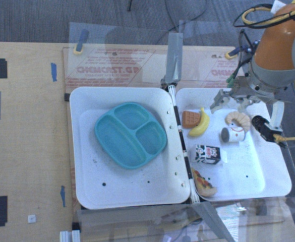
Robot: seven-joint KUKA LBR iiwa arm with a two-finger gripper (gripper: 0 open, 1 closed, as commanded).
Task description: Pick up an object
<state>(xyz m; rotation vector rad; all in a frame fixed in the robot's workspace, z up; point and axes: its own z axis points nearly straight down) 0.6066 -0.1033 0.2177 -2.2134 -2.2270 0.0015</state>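
Note:
The right bin (268, 170) holds several small items. A brown waffle square (191, 119) lies at its far left beside a yellow banana (200, 125). To their right are a tan pastry (237, 118) and a small white cup on its side (231, 134). A black-and-white carton (208, 154) sits mid-bin, and a pizza slice (203, 183) rests in the near left corner. My gripper (234, 103) hangs over the bin's far side, just above the pastry, with its fingers spread open and nothing between them.
The left bin (86, 185) holds a teal divided plate (131, 134). A raised divider (180, 145) runs between the two bins. The grey arm with its orange band (278, 44) and cables occupies the far right, above the right bin's back corner.

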